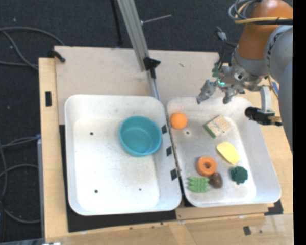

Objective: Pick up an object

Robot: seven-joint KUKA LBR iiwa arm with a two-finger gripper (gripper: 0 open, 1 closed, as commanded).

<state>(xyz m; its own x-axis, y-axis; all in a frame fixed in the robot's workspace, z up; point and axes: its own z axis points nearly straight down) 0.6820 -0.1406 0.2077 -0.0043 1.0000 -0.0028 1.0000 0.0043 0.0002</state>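
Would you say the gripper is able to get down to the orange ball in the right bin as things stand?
Probably yes. The orange ball lies alone near the right bin's left wall, nothing over it, and the open gripper hangs above the far rim.

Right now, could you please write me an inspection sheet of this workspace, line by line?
Surface: wooden bench bearing two shallow white bins, left bin and right bin, side by side.
Job's things: in the right bin, an orange ball, a sponge, a yellow piece, an orange ring, a brown piece, a light green piece and a dark green piece.
Clutter: a blue bowl in the left bin.
Grippers: gripper above the right bin's far edge, fingers spread, holding nothing.
Cables: black cables on the floor at left; cables on the arm.
Surroundings: dark floor; a slanted metal rail.
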